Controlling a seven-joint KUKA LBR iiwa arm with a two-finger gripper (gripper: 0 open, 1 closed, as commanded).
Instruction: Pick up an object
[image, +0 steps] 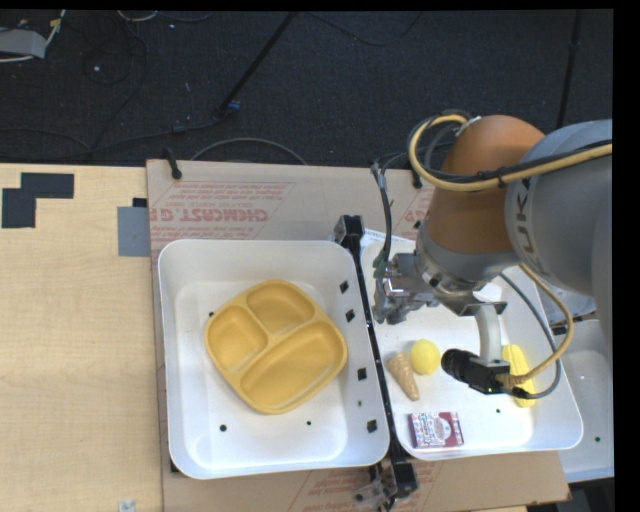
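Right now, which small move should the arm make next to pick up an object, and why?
Probably lower the gripper a little and shift it toward the yellow ball. The gripper sits near the right bin's left wall, holding nothing visible, and the ball lies just below it in the view, beside the ice cream cone.

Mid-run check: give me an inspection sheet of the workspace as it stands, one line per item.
Surface: two white bins side by side on a cardboard sheet over a wooden bench.
Job's things: right bin holds a yellow ball, a cone-shaped piece, a yellow item partly hidden by a black part, and a small red-and-white packet.
Clutter: a yellow divided tray lies in the left bin.
Grippers: gripper over the right bin's upper left; finger state unclear.
Cables: yellow hose on the arm; black leads on the floor.
Surroundings: dark floor behind the bench.
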